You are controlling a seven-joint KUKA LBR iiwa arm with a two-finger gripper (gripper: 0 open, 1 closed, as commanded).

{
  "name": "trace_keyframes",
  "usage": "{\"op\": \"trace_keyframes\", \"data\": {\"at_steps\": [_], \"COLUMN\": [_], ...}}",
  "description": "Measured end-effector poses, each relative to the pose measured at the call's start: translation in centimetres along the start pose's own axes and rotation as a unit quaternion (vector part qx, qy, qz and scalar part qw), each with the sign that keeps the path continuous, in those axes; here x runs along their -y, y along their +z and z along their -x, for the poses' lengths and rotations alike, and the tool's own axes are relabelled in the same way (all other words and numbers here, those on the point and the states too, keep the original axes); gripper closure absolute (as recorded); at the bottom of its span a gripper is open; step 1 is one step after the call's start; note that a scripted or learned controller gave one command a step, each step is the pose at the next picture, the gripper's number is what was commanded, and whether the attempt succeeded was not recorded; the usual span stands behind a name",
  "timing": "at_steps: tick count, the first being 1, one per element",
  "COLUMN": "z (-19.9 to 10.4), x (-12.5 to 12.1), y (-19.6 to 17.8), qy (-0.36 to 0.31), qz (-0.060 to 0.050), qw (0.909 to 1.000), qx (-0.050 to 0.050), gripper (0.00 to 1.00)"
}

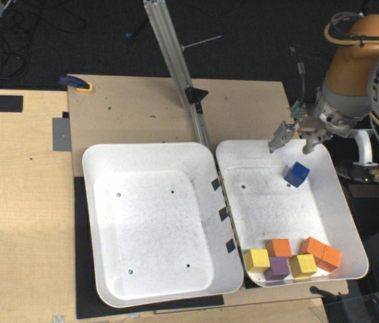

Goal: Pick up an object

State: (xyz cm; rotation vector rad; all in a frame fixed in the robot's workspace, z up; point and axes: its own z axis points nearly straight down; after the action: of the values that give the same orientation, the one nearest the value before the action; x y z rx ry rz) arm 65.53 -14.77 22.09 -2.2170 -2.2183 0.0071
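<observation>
Where the arm reaches over the right bin (pixel 351 214), its gripper (pixel 298 140) hangs with fingers spread apart, clamped on nothing. Blue block (pixel 297 174) sits just below it on the bin floor. Yellow, orange and purple blocks (pixel 278 268) cluster at near edge.

This is a robotics lab, set up as a test cell. A plywood bench (pixel 135 110) in the middle of the frame bears two shallow white bins (pixel 108 180), with a slanted aluminium rail (pixel 172 52) rising at top centre. Loose cables (pixel 1 19) trail over the dark floor at upper left, and a grey-and-orange industrial arm (pixel 354 66) stands at upper right.
</observation>
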Motion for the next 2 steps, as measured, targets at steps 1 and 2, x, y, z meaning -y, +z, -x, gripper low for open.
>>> {"op": "trace_keyframes", "data": {"at_steps": [1,2], "z": [-0.9,-1.1], "x": [0.2,-0.1], "y": [5.9,12.3], "qy": [0.000,-0.001], "qz": [-0.001,0.000], "qw": [1.0000,1.0000], "qx": [-0.001,0.000], "gripper": [0.00,0.00]}}
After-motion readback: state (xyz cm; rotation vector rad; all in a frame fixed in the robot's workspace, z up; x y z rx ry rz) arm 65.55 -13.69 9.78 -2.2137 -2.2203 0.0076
